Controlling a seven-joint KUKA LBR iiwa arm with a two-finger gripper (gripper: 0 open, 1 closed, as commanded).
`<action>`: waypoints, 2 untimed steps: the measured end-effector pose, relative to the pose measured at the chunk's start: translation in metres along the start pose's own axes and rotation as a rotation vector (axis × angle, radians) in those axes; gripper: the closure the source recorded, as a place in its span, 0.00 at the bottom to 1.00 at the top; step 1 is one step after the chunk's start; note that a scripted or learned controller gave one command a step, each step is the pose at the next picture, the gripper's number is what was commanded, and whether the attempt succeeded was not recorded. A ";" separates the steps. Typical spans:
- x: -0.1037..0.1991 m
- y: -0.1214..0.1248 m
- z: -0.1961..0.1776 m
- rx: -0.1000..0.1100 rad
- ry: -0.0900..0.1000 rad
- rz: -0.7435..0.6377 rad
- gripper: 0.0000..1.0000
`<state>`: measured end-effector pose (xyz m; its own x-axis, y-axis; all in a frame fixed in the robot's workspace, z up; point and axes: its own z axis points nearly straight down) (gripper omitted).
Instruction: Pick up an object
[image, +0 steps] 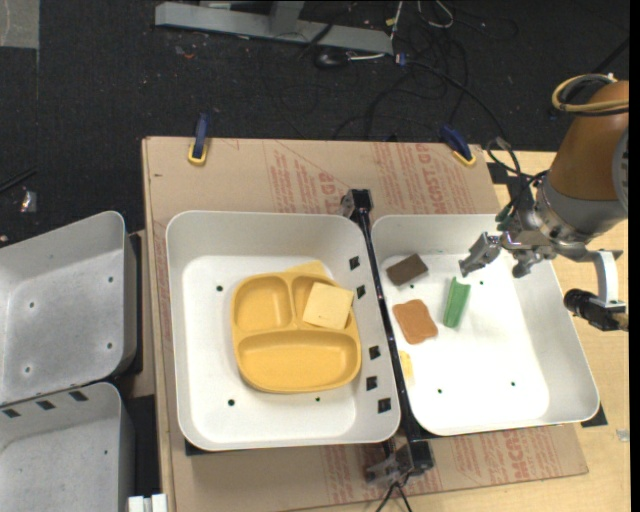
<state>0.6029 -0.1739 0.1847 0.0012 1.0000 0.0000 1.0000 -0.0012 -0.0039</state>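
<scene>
In the right bin (520, 400) lie a green block (456, 302), a dark brown block (407, 268) and an orange-brown flat piece (415, 321). My gripper (499, 258) hangs over the bin's upper right part, up and to the right of the green block and apart from it. Its two fingers are spread open with nothing between them. In the left bin (200, 300) a yellow divided tray (290, 350) carries a pale yellow slab (327, 305).
A black divider with clips (375, 300) runs between the two bins. Cardboard (260, 165) lies under both. White panels (60, 300) stand at the left. Cables (400, 60) lie on the dark floor behind.
</scene>
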 end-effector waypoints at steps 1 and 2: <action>-0.002 -0.010 0.058 0.002 0.001 0.001 0.00; -0.002 -0.010 0.095 -0.001 0.000 0.000 0.00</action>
<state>0.5922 -0.1755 0.0901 0.0011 1.0000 0.0003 1.0000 -0.0011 -0.0026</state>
